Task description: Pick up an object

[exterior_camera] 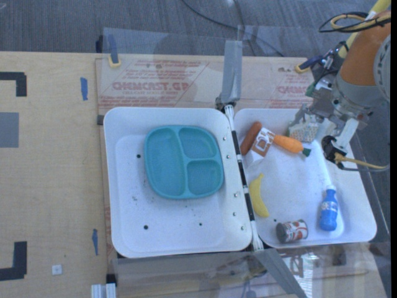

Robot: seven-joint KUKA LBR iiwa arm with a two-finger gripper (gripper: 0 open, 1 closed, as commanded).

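Carrot (289, 144) is the likeliest pick, an orange toy with a green tip, lying in the right bin (347, 228) just below and to the left of the claw (322, 124). Its long axis runs nearly left to right, dipping slightly toward the green end on the right, and that end sits nearest the arm.

Whether the claw is wide or narrow cannot be told: it hangs over the bin's upper right corner, and a pale speckled thing (304, 131) lies at or beneath it, though a hold on it cannot be made out.

Farther left of the carrot lie a white and brown carton (260, 146) and, touching it, a reddish-brown sausage-shaped toy (250, 136) leaning toward the divider. A yellow banana (258, 196) lies lower along the left wall, a small can (291, 230) on its side near the bottom edge, and a blue bottle (329, 210) just right of it.

The left bin (124, 228) carries a teal divided plate (183, 161), well apart from the arm. Both bins rest on the bench (49, 166).

To reach the carrot, I judge a short shift left and down would be needed, closing across its narrow width.
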